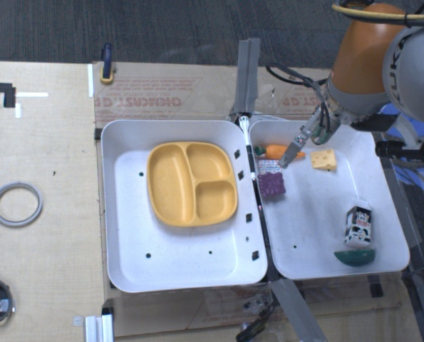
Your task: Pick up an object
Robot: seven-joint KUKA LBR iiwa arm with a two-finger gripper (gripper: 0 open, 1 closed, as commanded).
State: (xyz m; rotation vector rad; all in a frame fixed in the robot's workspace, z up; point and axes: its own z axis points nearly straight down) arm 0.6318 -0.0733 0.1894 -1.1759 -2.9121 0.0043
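Gripper (291, 155) low in right bin (383, 258), tip just right of the carrot (274, 151); finger spacing cannot be made out, nothing visibly held. Purple grapes (271, 184) just below carrot; cheese wedge (323, 160) right of it.

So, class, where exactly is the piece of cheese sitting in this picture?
The cheese lies in the right bin, near its far edge, just right of the gripper and the carrot.

Divided plate (192, 184) in left bin (119, 212); carrot (275, 151), cheese wedge (323, 160), milk carton (358, 226) in right bin (383, 212).
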